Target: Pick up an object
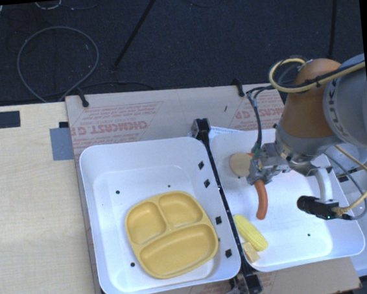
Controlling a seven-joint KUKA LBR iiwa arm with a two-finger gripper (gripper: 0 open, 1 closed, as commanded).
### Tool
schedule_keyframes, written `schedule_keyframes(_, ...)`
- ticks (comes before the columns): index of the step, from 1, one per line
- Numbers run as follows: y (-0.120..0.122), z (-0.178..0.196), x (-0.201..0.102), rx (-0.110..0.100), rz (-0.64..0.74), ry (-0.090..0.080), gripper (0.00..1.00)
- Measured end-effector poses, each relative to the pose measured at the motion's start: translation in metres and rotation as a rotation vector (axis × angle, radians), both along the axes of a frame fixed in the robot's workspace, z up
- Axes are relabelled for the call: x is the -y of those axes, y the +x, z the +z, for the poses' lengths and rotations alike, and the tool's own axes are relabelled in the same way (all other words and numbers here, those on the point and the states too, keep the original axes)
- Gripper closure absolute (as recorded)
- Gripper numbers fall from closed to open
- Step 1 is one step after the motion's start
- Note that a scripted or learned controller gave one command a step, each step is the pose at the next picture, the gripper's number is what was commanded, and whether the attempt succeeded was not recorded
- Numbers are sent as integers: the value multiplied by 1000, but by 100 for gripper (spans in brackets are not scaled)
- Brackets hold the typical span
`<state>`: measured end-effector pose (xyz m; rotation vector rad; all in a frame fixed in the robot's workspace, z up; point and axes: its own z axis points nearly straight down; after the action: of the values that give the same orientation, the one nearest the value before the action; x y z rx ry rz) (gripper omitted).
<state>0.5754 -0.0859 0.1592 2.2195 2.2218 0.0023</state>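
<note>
Camera view: we are watching the gripper closing in on the sausage in the right bin; we cannot tell the fingers' state, and next comes a firm clamp, we judge.

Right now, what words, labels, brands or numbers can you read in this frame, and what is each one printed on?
"CHEMCRZT" or similar: red print, upside down, on the cardboard sheet behind the left bin; the letters are unsure.
Smaller red print beside it: too blurred to read.
Red print on the cardboard edge below the bins: too small to read.
Dark lettering on the arm: partly cut off, unreadable.
</note>
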Motion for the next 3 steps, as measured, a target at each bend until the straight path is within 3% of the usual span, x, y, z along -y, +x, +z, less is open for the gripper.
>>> schedule_keyframes(2,9,71,6,-2,0,0,100)
schedule_keyframes(3,15,60,-43,-6,2,2,100)
